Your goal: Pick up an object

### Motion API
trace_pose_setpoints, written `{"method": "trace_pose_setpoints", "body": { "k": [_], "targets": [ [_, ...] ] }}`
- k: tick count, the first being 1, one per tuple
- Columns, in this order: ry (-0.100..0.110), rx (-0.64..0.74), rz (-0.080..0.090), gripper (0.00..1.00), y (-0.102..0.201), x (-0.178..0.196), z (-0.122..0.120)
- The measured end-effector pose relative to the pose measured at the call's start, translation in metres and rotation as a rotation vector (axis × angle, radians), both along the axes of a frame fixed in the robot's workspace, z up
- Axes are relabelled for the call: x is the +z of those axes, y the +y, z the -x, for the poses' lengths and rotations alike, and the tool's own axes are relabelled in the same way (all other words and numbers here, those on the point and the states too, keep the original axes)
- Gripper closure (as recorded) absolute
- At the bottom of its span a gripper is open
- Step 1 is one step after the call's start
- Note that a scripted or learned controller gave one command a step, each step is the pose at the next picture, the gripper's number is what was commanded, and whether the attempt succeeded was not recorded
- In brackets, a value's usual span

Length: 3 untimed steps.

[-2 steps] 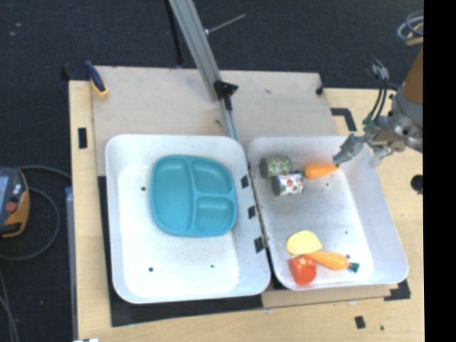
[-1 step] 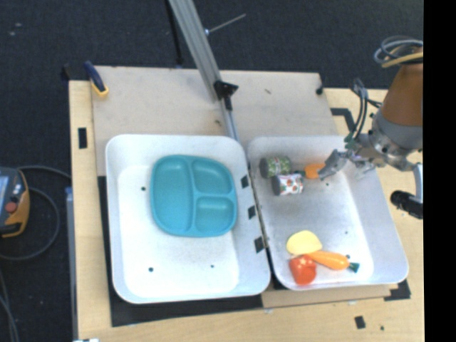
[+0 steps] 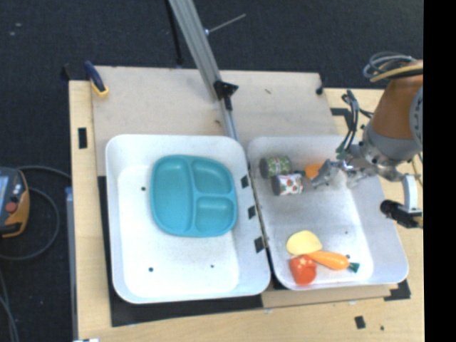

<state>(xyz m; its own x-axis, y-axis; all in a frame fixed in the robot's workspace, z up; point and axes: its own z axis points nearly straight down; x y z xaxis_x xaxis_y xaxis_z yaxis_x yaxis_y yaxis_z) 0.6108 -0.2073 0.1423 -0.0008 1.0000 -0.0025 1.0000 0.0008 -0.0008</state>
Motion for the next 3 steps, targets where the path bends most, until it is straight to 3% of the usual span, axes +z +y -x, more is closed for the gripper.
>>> {"method": "trace_pose_setpoints", "body": {
  "k": [1,3],
  "targets": [
    [-0.006,0.001,0.001,1.00,-0.001,0.014,-0.001],
    [-0.008,0.003,0.000,1.00,0.012,0.111,-0.010]
  ]
}}
